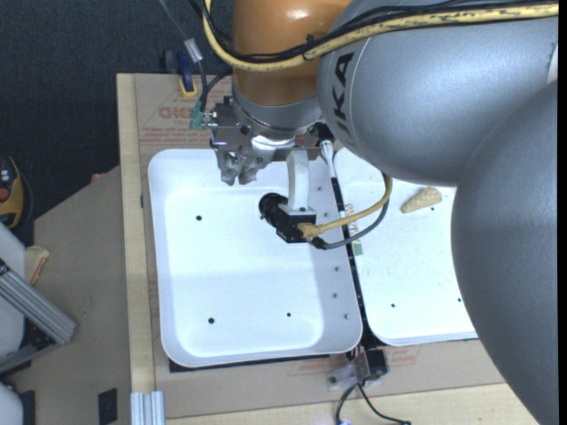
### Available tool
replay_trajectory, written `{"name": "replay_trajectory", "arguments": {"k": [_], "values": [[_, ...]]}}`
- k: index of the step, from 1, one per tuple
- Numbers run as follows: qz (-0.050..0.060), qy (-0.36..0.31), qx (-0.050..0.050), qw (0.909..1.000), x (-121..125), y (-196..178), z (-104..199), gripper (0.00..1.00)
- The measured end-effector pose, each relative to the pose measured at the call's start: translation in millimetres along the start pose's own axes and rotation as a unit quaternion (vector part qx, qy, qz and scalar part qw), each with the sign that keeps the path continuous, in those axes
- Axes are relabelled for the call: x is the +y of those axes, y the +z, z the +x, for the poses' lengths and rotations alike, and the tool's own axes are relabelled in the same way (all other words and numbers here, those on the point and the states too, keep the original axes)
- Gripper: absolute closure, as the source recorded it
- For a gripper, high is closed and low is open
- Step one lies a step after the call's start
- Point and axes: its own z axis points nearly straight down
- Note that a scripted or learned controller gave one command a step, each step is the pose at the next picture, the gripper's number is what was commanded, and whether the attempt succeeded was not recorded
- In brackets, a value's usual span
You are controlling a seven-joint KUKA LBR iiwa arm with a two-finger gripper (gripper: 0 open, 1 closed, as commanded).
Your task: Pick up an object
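Gripper (239,173) over left bin (177,264), one tan object (421,200)

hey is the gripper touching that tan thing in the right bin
Apart. The camera view shows the gripper over the left bin, with bare white floor and the bins' divider between it and the tan object.

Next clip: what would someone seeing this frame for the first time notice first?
The big grey arm with its orange band covers the upper right of the view. Its hand hangs over the far edge of the left bin, with a small black part just right of it. A tan lump lies alone in the right bin.
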Motion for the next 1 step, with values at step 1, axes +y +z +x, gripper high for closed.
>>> {"name": "replay_trajectory", "arguments": {"k": [1], "values": [[-0.004, 0.003, 0.001, 1.0000, -32.8, -59.1, -27.1, 1.00]]}}
